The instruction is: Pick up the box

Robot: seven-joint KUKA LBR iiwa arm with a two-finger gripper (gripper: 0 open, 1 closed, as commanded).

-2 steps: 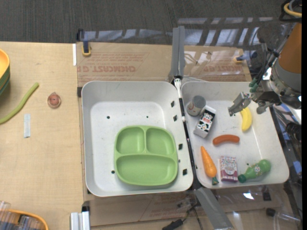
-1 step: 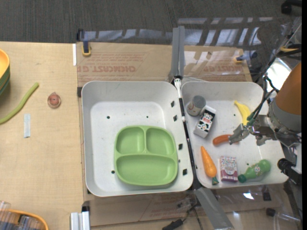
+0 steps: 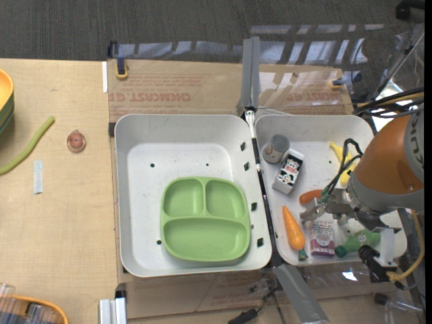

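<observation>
The gripper [image 3: 322, 206] hangs low over the right bin [image 3: 307, 123], near its front half, and I can't tell from this angle how wide it stands or whether it has hold of anything; nothing shows plainly in its grasp. The box [image 3: 288, 172], the small white carton with the black-and-white cow print, lies up and to the left of the gripper, toward the bin's inner wall and a little further back. Its long axis runs on a slant, from upper right down to lower left, so a grasp would likely want to close across the short sides. There's only the one arm [image 3: 391, 164], and it comes in from the right, so the reach is leftward and back. Just beside the box at its upper left sits a small grey cup [image 3: 275, 147], close enough to get bumped. Below the box lies an orange carrot [image 3: 293, 227], and a purple packet [image 3: 322, 238] sits nearly under the gripper. A yellow banana [image 3: 339, 155] lies toward the bin's back right. Over in the left bin [image 3: 135, 130] rests a green divided plate [image 3: 204, 219], well apart from all this
</observation>
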